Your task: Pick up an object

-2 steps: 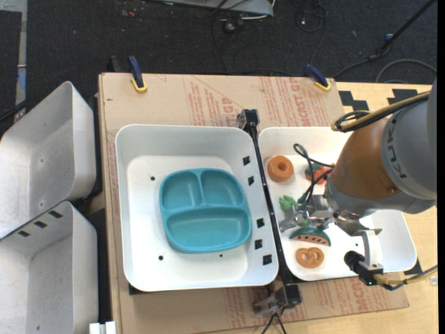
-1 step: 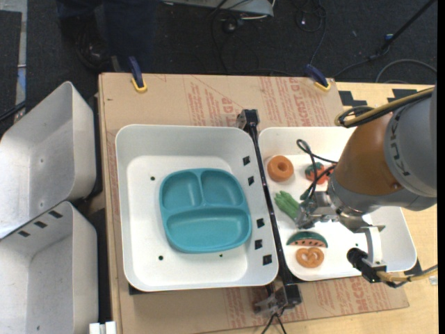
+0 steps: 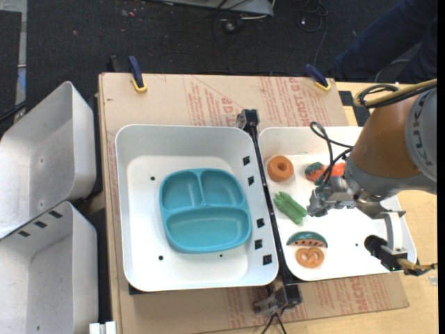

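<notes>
Green pepper just beside gripper.
Finger state unreadable; best to centre over the pepper before closing.

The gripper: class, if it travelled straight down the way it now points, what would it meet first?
Probably the bare floor of the right bin, just right of the green pod. The gripper hangs beside that pod; depth is unclear.

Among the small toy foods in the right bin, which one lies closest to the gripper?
The green bean pod is closest: it lies just left of the gripper. The orange doughnut, the watermelon slice and the pretzel lie farther off.
</notes>
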Tool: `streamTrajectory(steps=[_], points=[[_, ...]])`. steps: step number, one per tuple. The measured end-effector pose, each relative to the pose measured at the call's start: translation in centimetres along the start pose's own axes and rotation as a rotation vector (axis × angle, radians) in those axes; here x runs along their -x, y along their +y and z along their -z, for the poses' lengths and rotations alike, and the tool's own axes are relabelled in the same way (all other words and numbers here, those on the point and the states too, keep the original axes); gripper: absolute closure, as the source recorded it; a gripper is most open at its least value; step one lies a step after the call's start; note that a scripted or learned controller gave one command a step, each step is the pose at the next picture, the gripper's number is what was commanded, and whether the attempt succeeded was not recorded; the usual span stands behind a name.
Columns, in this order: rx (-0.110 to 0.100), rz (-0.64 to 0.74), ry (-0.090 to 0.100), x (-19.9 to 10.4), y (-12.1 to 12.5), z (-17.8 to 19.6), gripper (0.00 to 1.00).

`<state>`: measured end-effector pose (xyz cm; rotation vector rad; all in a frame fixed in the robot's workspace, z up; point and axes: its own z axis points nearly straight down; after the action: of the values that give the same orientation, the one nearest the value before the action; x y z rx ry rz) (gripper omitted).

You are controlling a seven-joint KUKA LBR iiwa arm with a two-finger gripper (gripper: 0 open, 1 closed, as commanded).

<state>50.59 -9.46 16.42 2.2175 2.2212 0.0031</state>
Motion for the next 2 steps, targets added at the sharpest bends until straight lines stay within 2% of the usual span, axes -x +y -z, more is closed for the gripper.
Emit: streamTrajectory(steps=[2], points=[[0.002,0.002,-0.001,0.5,0.2,11.0,1.00]])
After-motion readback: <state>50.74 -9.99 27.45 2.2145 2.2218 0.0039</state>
